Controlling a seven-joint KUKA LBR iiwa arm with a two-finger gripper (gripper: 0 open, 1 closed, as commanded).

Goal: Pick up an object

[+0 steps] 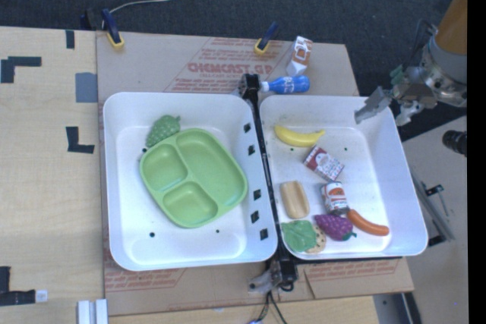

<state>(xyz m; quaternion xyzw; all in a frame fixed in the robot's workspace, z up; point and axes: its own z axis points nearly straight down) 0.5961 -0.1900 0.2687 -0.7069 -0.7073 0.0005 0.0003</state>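
Observation:
The right bin (400,163) holds a yellow banana (298,135), a red-and-white carton (324,162), a tan bun (295,199), a small can (335,196), purple grapes (334,224), an orange sausage (368,223) and a green leafy piece (301,234). My gripper (386,110) hovers over the bin's far right corner, right of the banana and apart from every object. It is open with nothing between its fingers.
The left bin (121,163) carries a green divided plate (193,175) and a green leafy toy (162,130). Behind the bins lie a blue bottle (288,85) and a small carton (302,51) on cardboard. Two clamps (114,34) grip the cardboard's back edge.

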